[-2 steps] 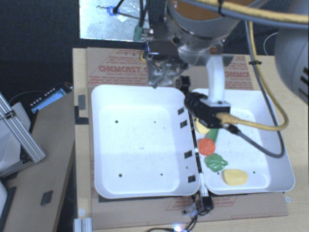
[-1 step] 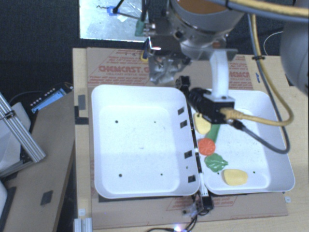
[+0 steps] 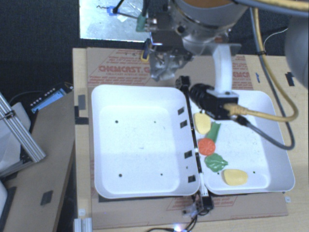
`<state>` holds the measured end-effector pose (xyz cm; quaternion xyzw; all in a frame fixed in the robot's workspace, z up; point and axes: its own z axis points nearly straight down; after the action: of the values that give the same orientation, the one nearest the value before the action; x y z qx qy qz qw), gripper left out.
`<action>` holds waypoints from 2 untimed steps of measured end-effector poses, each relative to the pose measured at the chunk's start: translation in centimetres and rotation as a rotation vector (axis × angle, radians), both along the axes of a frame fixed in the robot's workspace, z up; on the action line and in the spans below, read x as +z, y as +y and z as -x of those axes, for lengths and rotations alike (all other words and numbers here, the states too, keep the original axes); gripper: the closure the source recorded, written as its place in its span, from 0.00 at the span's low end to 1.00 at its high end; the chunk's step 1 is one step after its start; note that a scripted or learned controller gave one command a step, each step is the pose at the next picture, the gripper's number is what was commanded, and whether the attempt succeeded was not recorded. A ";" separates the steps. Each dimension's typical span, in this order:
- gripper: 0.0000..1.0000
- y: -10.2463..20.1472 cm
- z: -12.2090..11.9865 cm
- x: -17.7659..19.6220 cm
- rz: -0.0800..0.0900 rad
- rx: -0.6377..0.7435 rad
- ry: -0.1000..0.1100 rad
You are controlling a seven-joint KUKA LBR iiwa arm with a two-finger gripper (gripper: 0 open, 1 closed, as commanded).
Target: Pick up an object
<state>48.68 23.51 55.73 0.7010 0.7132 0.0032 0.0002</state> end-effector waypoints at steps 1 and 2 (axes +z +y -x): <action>1.00 0.0 0.0 1.1 -0.001 0.006 -0.001; 0.00 0.0 0.0 1.1 -0.001 0.008 0.000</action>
<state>48.71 23.51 56.78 0.6982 0.7159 0.0034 0.0000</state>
